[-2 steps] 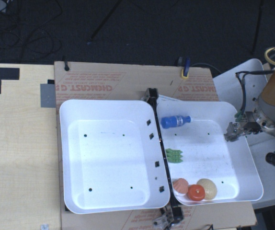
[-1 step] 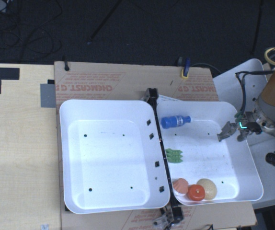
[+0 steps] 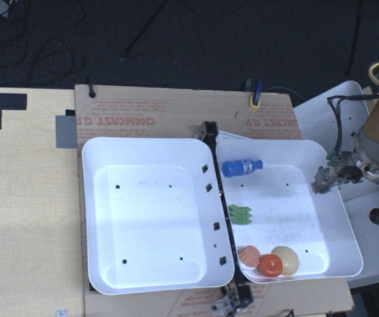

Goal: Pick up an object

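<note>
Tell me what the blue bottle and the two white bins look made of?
The blue bottle looks like plastic: see-through blue body, pale cap. The right bin and left bin look like smooth moulded plastic, with rounded corners and a soft sheen, though the view cannot confirm this.

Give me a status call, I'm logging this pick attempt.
Gripper at right bin's right rim, holding nothing seen. Blue bottle, green piece, three round items lie in bin, untouched. Nothing in the way.
</note>
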